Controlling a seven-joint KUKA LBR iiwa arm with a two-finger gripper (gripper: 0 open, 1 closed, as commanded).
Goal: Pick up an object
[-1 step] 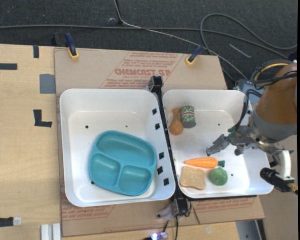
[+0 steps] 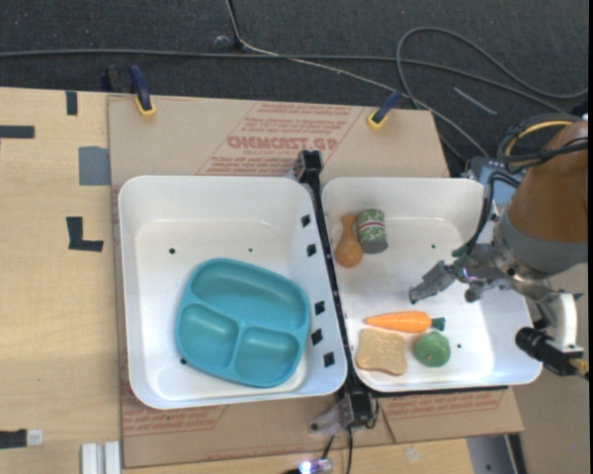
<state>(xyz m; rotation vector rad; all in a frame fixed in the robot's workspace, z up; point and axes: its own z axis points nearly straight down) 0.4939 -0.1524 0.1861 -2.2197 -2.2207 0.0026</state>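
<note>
Arm [image 2: 549,205]: you've got the grey iiwa w/ its orange band coming in from 3 o'clock, hanging over the right bin's 3 o'clock wall.
Gripper [image 2: 437,282]: dark, pointing toward 9 o'clock, over bare white floor of the right bin, roughly mid-bin. Fingers too dark and small for you to read, so open vs closed: can't tell. Nothing visibly between them.
Right bin [image 2: 415,188]: white, shallow, holds all the small items.
Carrot [image 2: 399,321]: orange, lying flat w/ green end toward 3 o'clock, just at 6–7 o'clock of the gripper, apart from it.
Green ball [image 2: 432,350]: round, at 5 o'clock of the carrot, just beside it.
Bread slice [image 2: 381,352]: tan, flat, at 7 o'clock of the carrot, just beside the green ball, near the bin's 6 o'clock wall.
Can [image 2: 372,230]: small, green label, at 10 o'clock of the gripper, well apart from it.
Orange-brown item [image 2: 348,248]: touching the can on its 8 o'clock side, close to the divider; can't tell you what it is.
Left bin [image 2: 217,191]: white, sits at 9 o'clock of the right bin, side by side.
Teal tray [image 2: 242,321]: three compartments, lying flat in the left bin, toward its 5 o'clock corner.
Bench [image 2: 40,294]: wood top w/ a cardboard sheet [image 2: 267,131] under both bins.
</note>
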